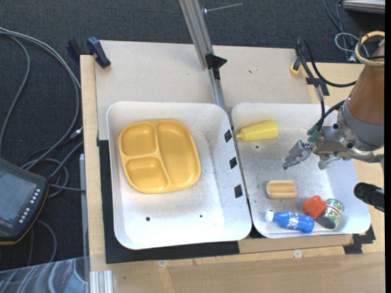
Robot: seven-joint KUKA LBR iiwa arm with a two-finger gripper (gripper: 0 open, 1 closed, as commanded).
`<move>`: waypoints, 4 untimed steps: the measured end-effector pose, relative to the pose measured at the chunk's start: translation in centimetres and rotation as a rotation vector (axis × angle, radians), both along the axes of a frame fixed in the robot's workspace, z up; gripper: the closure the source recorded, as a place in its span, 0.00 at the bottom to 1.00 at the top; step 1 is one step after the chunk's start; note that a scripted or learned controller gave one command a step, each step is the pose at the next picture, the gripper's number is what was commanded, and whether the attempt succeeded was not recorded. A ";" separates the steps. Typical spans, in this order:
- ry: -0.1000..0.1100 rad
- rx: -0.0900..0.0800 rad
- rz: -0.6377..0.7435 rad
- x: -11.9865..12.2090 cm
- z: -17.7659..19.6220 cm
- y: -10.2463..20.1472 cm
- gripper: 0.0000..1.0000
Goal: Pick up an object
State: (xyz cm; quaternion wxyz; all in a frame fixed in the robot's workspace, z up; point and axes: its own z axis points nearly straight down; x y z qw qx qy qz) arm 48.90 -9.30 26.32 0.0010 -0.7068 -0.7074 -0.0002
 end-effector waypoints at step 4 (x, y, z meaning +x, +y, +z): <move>0.006 0.001 -0.001 -0.1 -13.7 1.2 0.00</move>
